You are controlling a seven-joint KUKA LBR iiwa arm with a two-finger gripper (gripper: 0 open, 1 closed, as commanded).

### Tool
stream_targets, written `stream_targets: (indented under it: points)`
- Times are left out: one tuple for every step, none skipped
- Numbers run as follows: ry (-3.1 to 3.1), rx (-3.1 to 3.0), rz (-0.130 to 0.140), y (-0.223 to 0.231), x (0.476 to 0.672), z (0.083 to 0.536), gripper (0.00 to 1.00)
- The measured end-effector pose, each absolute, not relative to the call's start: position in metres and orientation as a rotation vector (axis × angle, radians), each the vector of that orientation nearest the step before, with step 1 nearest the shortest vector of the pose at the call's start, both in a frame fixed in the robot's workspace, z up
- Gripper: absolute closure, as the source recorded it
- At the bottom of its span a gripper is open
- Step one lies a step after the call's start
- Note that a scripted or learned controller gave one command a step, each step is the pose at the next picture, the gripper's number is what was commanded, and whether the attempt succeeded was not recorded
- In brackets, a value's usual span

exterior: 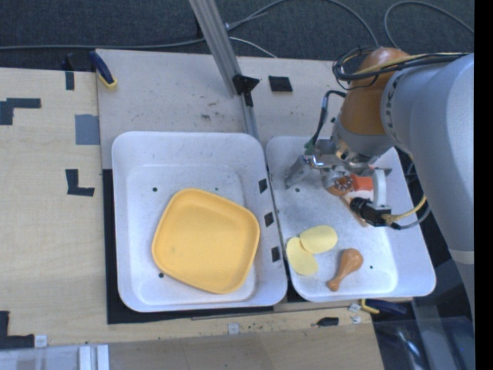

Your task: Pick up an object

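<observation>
Bins sit side by side on your bench: the left bin (123, 206) carries a yellow square plate (206, 240) tilted toward its near edge, and the right bin (412, 272) carries the loose pieces. Look toward the right bin's near-left corner — two pale yellow chips (310, 247) overlap there, and just beside them, toward the near edge, lies a tan drumstick-shaped piece (344, 268). Your arm (416, 106) reaches in over the right bin's far edge, and the gripper (333, 168) hangs low above that far part, close to a small orange-and-white object (356, 183) — whether it is open or closed cannot be told from here. Nothing shows between its fingers.
</observation>
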State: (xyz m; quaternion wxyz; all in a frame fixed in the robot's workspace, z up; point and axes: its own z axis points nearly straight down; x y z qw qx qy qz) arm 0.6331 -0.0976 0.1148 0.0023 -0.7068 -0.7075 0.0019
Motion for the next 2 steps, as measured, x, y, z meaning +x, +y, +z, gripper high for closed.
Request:
stream_targets:
  points:
    - [-2.222,-2.22,0.001,-0.097,0.633,0.088,0.0]
    - [-2.224,-2.221,0.0,-0.097,0.634,0.1,1.0]
